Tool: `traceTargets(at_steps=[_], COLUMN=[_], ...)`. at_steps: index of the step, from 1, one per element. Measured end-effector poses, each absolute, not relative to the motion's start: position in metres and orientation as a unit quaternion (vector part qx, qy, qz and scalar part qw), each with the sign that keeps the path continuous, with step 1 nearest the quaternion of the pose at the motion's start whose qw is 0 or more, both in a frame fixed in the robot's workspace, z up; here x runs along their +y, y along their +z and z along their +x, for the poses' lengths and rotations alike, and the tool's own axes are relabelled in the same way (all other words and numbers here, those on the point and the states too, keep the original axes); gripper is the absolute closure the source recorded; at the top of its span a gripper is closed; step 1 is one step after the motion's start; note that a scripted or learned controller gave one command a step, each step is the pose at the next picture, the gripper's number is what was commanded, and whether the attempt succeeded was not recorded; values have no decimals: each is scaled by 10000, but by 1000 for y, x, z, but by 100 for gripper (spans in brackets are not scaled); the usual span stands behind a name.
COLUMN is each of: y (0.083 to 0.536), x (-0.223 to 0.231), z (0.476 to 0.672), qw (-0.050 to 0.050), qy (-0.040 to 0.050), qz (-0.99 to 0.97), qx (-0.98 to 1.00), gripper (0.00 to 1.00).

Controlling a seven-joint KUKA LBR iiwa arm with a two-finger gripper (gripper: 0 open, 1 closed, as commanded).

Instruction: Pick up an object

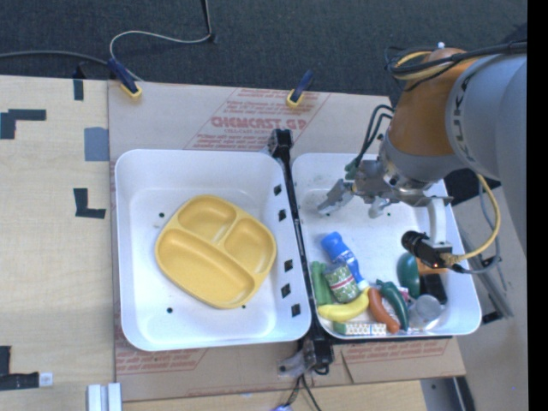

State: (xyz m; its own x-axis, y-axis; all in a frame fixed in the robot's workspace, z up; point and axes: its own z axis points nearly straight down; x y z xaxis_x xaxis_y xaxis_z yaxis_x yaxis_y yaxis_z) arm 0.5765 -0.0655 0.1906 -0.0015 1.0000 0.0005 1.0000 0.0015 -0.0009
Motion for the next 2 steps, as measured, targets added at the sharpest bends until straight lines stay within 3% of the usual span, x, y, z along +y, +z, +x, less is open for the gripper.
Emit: traceTargets(at_steps=[1,2], y=[85,95], x=[-97,-98], z=[528,529], qw=[3,-11], qy=[0,-7], qz=[-7069,-7070], qx=[-7073,-7072], gripper=[0,100])
